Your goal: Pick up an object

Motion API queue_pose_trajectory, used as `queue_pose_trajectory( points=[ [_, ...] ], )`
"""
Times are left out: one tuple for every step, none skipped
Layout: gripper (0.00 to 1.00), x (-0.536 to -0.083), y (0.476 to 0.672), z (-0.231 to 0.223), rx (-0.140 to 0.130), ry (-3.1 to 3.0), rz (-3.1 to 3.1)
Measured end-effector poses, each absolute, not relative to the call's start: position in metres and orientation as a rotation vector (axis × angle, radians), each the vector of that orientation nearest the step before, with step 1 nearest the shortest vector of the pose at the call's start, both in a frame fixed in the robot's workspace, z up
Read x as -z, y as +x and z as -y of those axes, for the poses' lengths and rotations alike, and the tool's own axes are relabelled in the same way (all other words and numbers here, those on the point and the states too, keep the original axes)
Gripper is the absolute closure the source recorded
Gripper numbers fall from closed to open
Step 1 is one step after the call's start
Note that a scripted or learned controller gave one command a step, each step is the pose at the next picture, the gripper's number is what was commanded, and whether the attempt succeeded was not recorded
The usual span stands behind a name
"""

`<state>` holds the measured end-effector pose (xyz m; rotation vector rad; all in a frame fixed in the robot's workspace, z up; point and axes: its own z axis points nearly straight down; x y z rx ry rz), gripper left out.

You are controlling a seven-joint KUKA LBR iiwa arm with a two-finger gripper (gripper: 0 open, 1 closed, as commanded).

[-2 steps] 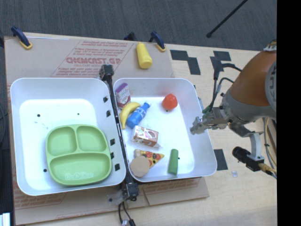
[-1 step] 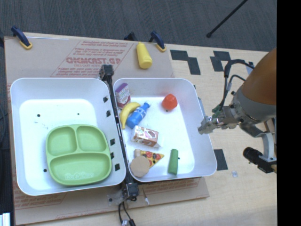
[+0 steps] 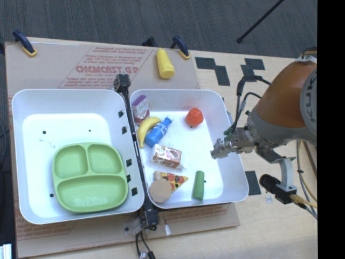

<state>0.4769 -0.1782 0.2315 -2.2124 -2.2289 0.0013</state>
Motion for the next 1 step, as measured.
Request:
queue_pose_trajectory(
  points=[
    [1.0, -0.2529, 0.4882, 0.2114, -0.001, -2.217, 2.226]
  ],
)
